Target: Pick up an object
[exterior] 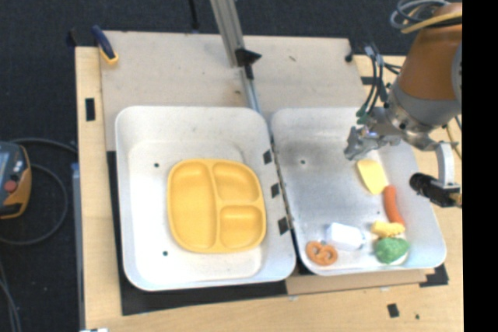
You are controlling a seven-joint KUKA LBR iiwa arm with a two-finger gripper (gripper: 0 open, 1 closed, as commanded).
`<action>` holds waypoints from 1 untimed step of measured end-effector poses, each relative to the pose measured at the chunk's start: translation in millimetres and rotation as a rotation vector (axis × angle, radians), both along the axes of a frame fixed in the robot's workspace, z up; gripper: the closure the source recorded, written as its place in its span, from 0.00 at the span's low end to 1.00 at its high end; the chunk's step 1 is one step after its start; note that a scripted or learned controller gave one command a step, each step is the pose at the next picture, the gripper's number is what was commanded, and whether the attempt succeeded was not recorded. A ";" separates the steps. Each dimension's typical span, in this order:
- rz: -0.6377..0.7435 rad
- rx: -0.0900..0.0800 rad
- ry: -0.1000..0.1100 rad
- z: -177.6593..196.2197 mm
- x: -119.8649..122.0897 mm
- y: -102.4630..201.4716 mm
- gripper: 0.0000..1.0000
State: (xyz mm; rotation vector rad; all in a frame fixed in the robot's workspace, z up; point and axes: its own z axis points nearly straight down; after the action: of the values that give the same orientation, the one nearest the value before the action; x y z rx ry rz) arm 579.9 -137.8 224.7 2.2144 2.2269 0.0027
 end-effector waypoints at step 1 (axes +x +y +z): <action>0.000 0.000 0.001 -6.5 -10.8 50.7 1.00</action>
State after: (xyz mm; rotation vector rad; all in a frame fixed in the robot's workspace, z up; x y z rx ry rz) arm 569.1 -87.2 218.2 2.2153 2.2274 0.0011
